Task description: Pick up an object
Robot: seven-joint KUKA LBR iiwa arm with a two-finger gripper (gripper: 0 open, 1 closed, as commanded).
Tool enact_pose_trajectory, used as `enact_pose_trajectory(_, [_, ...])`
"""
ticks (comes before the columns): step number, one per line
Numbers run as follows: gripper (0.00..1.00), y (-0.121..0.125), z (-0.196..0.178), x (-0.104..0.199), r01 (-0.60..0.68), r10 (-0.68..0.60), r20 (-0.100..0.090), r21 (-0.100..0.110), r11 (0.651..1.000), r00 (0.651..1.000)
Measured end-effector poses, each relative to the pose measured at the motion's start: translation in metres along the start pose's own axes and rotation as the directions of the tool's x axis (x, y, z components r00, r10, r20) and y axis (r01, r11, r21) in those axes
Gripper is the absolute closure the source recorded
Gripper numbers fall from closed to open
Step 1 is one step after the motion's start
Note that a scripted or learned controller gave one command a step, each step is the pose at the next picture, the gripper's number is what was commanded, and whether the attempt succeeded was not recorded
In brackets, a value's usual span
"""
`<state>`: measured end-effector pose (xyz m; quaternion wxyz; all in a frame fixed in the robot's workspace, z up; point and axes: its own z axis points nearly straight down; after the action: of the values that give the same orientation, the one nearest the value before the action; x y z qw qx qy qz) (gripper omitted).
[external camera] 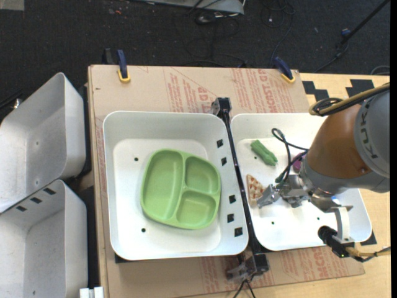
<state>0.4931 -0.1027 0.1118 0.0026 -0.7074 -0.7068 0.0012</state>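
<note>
- Camera view puts the likeliest target, a small tan wedge-shaped piece [254, 187], on the floor of the right bin [291, 241], close to the divider between the two bins.
- The gripper [268, 197] sits low, just beside that piece, on its right. Whether the claw is spread or clenched I cannot tell, as the metal parts blur together at this size. Nothing is visibly held.
- Risk: the wedge looks flat and thin, so a closing pinch may slide over it or nudge it against the bin wall instead of catching it.
- Risk: being so near the divider, a tip could strike the rim and spoil the try.
- A green block [264, 152] lies farther up the same bin, apart from the gripper. A purple item [299, 164] peeks out beside the arm [338, 148], mostly hidden, and could be knocked unnoticed.
- The left bin [118, 185] holds a green divided plate [181, 189], well away from the action.
</note>
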Motion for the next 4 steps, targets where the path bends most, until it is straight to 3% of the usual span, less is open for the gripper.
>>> enact_pose_trajectory(1, [0.00, 0.000, 0.021, 0.001, 0.000, 0.000, 0.001, -0.002, 1.000, 1.000])
enact_pose_trajectory(2, [1.00, 0.000, 0.010, 0.000, -0.002, 0.002, 0.001, -0.004, 1.000, 1.000])
enact_pose_trajectory(4, [1.00, -0.001, -0.100, 0.006, 0.004, -0.004, 0.003, -0.010, 1.000, 1.000])
